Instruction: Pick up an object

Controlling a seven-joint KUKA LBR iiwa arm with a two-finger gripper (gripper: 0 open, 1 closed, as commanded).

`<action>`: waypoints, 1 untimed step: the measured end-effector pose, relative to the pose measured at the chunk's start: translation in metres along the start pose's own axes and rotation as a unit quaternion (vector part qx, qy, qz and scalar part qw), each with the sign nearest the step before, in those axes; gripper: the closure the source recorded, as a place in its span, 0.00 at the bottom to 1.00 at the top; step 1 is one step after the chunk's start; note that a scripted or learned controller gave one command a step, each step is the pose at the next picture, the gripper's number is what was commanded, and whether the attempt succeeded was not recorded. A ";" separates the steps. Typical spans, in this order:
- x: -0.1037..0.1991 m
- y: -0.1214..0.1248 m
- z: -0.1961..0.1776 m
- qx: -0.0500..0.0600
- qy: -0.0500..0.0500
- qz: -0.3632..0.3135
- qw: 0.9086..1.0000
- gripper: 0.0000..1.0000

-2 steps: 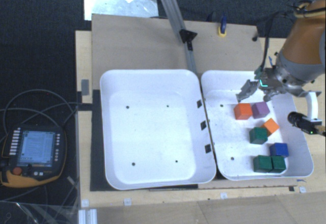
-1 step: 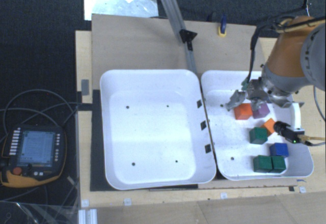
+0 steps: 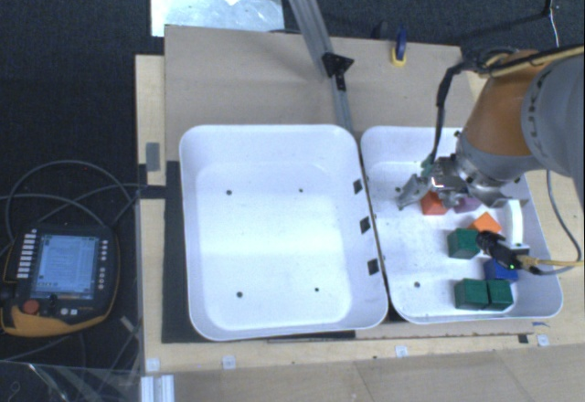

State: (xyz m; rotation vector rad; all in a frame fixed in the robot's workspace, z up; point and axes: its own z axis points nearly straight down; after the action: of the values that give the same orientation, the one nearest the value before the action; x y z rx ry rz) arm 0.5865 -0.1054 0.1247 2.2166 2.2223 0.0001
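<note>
A: What is lying nearest in the right bin?
B: Green blocks, at its near edge.
A: And the gripper?
B: Hovering mid-bin, fingers spread, touching an orange block; nothing is sitting between them.

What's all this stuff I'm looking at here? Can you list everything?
Bins: 2, white, side by side on the bench; left, right.
Blocks: several, green, orange, blue, purple; in the right bin.
Pendant: 1, grey and orange, with a screen; left of the bench on the floor.
Pole: 1, grey, slanting in from the top.
Arm: 1, grey with an orange band; from the right.
Pincer: 1, metal, over the right bin by the orange block.
</note>
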 end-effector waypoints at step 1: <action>-0.001 0.006 0.009 -0.011 -0.002 0.000 1.000 0.00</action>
State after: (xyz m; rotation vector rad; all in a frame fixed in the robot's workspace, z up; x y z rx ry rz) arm 0.5930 -0.1068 0.1162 2.2034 2.2105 0.0194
